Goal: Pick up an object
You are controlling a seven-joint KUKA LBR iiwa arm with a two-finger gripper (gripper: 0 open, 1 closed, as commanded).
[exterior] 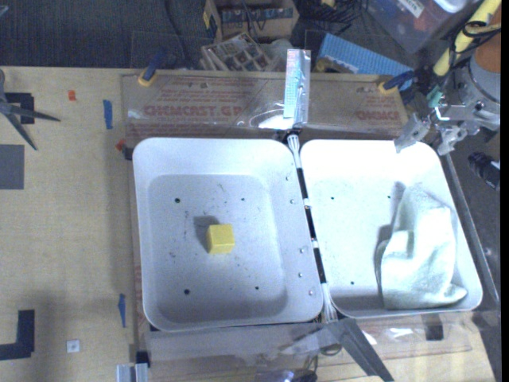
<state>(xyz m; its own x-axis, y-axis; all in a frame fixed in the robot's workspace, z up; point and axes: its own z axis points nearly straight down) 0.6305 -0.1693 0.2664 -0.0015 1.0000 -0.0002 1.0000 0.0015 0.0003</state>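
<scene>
The arm (483,34) shows at the upper right corner as a rounded body with an orange surface and a pale grey section beside it. A yellow cable (471,24) with black segments runs along it. Below sits a light grey metallic assembly carrying a small teal fitting (434,98) and dark hardware. The gripper (429,134) comprises pale grey angular parts; finer detail is blurred.

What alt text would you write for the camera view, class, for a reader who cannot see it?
A small yellow block lies in the left white bin; a crumpled white cloth lies in the right white bin. The pincer hangs over the right bin's far right corner, away from both.
</scene>
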